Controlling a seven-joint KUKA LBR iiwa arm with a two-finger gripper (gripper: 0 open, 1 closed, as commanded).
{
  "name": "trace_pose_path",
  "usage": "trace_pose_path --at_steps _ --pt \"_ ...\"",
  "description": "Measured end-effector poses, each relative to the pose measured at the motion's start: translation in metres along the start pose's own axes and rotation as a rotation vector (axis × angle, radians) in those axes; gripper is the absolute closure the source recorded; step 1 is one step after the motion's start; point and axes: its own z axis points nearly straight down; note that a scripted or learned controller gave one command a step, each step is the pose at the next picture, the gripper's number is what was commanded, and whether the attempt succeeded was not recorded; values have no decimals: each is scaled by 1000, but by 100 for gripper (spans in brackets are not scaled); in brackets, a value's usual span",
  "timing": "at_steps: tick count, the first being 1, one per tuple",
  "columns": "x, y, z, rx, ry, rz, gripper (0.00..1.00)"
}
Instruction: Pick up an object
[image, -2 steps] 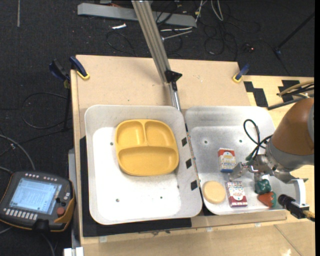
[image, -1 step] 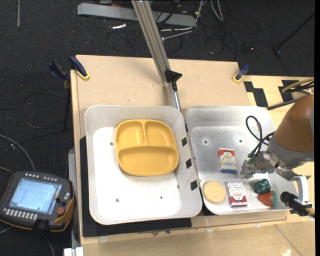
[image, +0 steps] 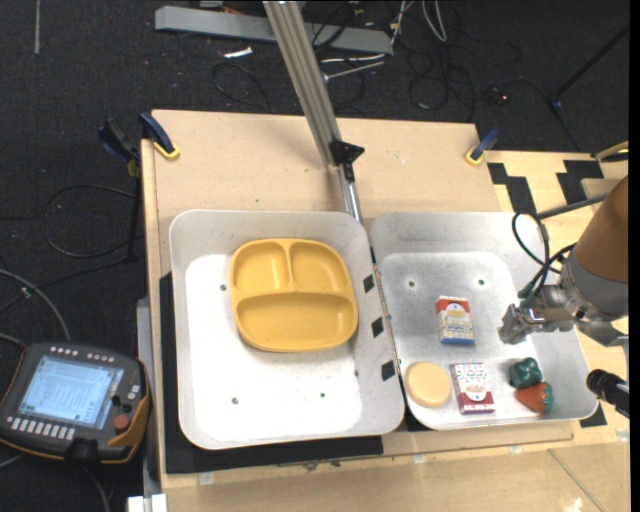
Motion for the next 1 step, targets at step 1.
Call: trace_pose_path --at_steps 1 --pt "-10 -2 -52 0 -1 1 100"
